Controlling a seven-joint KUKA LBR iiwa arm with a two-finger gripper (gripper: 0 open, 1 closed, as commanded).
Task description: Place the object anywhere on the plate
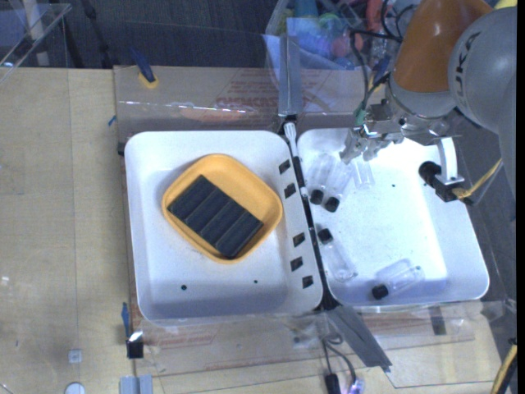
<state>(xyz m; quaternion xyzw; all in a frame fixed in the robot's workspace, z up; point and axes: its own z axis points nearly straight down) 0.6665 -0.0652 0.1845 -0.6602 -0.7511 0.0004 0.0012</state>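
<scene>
Right now, in the camera view, I am hovering my gripper (358, 148) over the far left part of the right bin (459, 257), just above a cluster of clear vials (328, 175) with black caps. Whether anything is sitting between my fingers I cannot tell; the clear plastic and white bin floor are blurring together there.

More vials are lying in this bin: one near the divider (339, 257), another toward the near edge (395, 276). The yellow plate (221, 207), carrying a dark ribbed insert, is sitting in the left bin (156, 286), well apart from me.

I judge I am in the picking step, with nothing yet delivered. Next I am needing a firm grip on one vial, a lift over the divider, and a release onto the plate.

Lettering on my grey arm (492, 64) is partly showing, too cropped to read.
</scene>
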